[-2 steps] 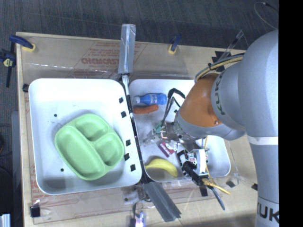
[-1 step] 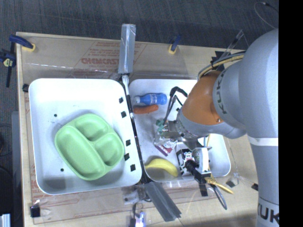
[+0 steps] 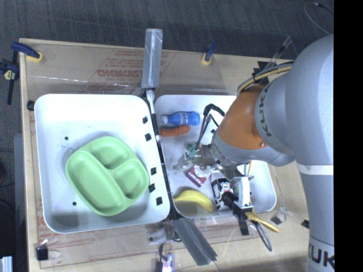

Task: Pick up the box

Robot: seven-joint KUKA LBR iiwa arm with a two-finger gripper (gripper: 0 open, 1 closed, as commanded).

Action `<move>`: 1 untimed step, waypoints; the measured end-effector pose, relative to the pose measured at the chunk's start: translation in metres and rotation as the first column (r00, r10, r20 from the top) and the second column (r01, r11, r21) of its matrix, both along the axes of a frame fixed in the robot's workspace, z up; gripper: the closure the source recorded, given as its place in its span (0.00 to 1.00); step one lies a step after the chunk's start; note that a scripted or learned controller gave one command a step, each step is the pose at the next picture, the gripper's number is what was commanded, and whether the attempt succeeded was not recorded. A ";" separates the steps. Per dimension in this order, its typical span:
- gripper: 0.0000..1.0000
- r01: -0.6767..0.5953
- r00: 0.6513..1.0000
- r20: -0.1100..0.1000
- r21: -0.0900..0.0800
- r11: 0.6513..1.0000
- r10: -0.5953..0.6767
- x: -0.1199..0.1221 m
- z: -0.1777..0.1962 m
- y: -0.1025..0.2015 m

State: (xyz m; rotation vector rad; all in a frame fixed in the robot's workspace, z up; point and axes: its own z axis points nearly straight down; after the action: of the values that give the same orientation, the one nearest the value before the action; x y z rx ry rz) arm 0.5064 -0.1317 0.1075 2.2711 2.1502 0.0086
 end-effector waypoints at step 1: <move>0.00 -0.079 0.997 -0.005 0.001 0.997 0.079 0.003 -0.010 0.004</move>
State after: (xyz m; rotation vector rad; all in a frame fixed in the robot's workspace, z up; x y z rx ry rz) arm 0.5098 -0.1275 0.0974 2.1881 2.2413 0.0045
